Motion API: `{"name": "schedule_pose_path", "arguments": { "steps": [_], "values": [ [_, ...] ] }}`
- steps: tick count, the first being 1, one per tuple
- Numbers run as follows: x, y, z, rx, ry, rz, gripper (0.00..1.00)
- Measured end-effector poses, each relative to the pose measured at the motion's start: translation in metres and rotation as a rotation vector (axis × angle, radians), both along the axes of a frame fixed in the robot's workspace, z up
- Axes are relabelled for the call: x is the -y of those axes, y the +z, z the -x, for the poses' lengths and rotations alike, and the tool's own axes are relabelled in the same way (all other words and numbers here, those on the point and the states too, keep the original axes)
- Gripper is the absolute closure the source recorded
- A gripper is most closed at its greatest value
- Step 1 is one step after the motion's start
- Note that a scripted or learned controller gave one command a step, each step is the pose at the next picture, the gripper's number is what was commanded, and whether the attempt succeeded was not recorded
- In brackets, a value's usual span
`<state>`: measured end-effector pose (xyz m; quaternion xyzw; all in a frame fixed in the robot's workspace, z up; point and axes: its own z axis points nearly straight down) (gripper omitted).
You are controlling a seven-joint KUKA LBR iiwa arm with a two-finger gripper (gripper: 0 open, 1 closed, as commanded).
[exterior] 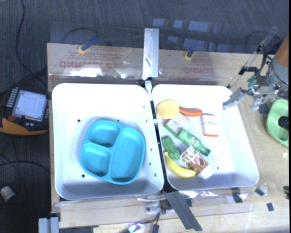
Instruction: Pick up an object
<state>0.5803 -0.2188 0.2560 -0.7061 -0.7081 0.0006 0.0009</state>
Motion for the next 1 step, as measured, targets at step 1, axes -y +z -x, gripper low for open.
{"name": "schedule_pose_path", "arguments": {
  "steps": [1],
  "values": [
    [0.0039, -0.0835, -0.0279, -0.002, -0.077, 0.004, 0.00]
  ]
}}
